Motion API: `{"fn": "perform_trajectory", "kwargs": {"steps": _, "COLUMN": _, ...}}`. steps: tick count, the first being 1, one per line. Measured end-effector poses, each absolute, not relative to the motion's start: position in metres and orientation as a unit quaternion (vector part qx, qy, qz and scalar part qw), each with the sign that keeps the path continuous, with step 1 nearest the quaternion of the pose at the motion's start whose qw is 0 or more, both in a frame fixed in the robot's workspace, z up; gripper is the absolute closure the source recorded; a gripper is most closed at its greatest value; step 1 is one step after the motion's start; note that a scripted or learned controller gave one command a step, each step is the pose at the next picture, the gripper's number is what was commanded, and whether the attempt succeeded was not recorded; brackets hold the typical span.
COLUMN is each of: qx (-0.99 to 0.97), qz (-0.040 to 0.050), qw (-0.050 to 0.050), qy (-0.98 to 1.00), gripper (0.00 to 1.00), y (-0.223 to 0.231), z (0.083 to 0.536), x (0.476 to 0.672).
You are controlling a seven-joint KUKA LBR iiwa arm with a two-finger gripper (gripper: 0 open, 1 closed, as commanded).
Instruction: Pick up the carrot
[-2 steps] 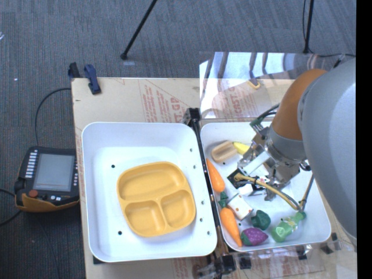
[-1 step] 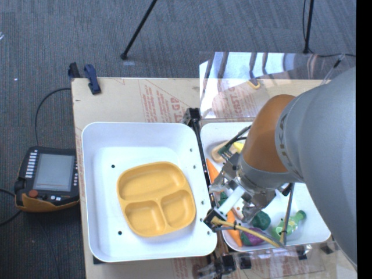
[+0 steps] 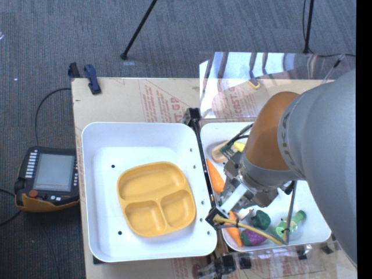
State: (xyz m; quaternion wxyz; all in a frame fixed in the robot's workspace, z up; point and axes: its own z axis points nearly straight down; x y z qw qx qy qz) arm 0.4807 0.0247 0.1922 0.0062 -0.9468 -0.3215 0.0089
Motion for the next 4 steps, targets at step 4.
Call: {"fn": "perform_trajectory", "kwargs": {"steps": 4, "qx": -0.995, "qz": 0.0055, "qw": 0.002, "qy": -0.099, "gripper": 1.0, "y": 0.062, "z": 0.184, "x": 0.516}}
